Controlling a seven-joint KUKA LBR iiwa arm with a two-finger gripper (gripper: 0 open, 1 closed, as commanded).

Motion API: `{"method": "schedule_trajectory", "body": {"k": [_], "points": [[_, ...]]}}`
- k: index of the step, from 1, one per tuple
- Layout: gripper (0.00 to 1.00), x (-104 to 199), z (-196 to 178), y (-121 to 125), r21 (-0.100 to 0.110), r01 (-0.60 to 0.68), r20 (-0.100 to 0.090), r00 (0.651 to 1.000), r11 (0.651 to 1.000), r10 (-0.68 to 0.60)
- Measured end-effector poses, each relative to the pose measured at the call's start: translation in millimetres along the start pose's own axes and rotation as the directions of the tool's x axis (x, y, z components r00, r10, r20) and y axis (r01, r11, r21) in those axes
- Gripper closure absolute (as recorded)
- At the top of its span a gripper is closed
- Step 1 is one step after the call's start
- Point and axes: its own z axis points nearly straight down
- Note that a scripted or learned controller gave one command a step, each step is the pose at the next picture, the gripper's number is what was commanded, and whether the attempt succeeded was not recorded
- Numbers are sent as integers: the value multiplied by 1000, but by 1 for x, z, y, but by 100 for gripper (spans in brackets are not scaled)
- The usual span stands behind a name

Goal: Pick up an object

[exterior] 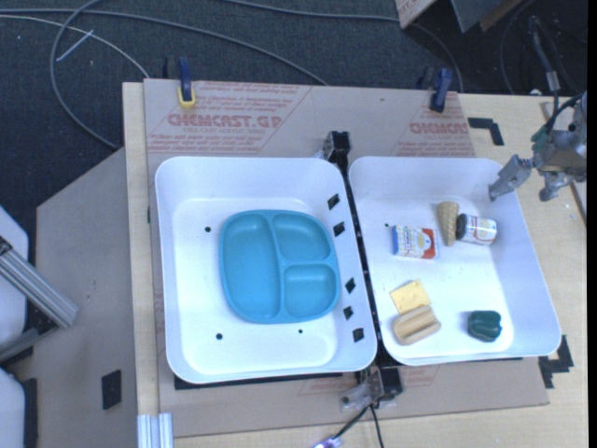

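nothing is picked yet: the gripper (528,179) hangs by the right bin's (527,250) far right corner, jaws seemingly spread and bare. the can (477,229) lies nearest, just inside that corner

Grey two-finger gripper (528,179) at far right, little of arm in frame. Two grey fingers (508,176) splayed apart, pointing down and left, nothing between them. Gripper body partly cut off by frame side.
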Motion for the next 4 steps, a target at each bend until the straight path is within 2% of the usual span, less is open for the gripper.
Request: {"method": "schedule_trajectory", "body": {"k": [1,3,4], "points": [[0,1,-9,3,-14,4,4,1000,1000,-4],[0,10,115,2,-8,5,1,1000,1000,-5],[0,10,152,6,-20,5,5,1000,1000,-5]]}}
